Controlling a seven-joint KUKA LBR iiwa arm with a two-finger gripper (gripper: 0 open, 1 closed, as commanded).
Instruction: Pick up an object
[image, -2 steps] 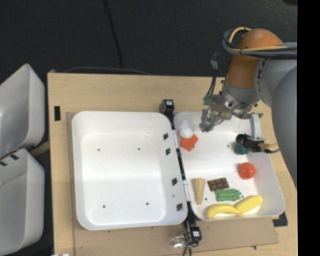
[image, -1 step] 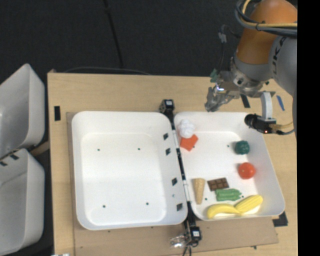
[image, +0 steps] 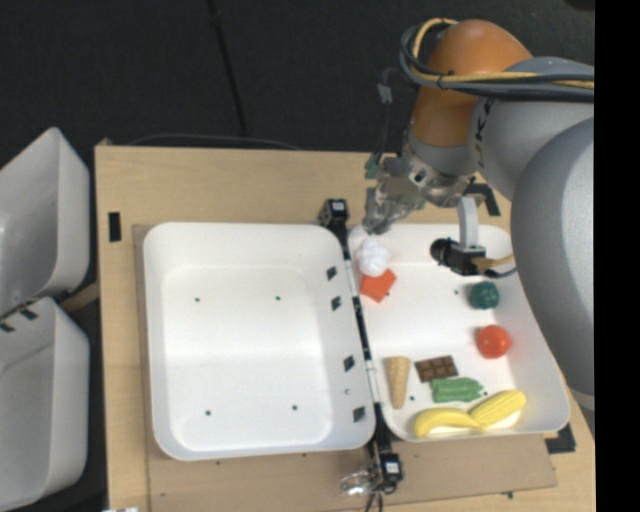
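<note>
I see end effector (image: 383, 215) low over right bin (image: 520, 265) far-left corner; white crumpled object (image: 373, 257) just below it, touching orange block (image: 377, 286); contact between them unclear; finger state: cannot tell from my feed.

We see a pale wooden bench (image: 240, 180) at the centre of the view, its grain running plain and light. Beyond it, from nine o'clock round through twelve, the floor (image: 180, 70) lies dark, almost black, with a thin cable (image: 228, 75) trailing across it toward twelve. At nine o'clock two white moulded shapes (image: 35, 300) stand stacked against the bench's edge. Light falls evenly from above.
</note>
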